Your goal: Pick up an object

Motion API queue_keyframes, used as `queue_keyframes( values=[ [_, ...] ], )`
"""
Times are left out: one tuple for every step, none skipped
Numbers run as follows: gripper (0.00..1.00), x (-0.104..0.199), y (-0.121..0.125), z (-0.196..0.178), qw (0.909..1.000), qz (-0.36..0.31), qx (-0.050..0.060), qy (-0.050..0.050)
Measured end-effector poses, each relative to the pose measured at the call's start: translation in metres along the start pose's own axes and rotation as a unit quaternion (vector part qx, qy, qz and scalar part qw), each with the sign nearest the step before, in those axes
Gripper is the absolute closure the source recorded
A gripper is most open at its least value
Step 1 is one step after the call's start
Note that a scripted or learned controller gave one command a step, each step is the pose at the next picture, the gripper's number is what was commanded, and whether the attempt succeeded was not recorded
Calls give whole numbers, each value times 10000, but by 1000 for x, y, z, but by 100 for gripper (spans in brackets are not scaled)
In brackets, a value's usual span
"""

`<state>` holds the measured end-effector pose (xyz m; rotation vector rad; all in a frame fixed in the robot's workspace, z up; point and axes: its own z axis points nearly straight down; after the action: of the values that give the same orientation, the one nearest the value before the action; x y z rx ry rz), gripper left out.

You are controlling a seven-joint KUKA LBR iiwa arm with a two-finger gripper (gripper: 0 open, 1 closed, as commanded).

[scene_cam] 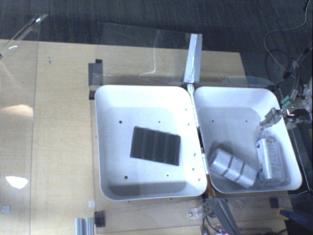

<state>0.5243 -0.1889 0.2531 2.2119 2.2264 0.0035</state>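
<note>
Ribbed dark flat pad (155, 145) left of clear plastic bottle (270, 158); silver wrapped pack (232, 167) beside it; gripper (272, 116) above, grip unclear; pale wooden bench (54, 131)

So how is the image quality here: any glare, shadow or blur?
Camera view: bright glare patches on the clear panel at left; soft shadow along the left bin's near wall; the clear bottle looks hazy; the dark ridged pad reads sharp.

The bottle (270, 159) bears red marks, too small to read.
</note>
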Motion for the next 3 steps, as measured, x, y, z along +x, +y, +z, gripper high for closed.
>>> queue_keyframes(
  values=[
    [0, -16, 14, 75, 10000, -87, 5, 2],
    [0, -16, 48, -5, 9934, 1150, -9, -3],
    [0, -10, 7, 77, 9928, 1201, 7, 2]
  ],
)
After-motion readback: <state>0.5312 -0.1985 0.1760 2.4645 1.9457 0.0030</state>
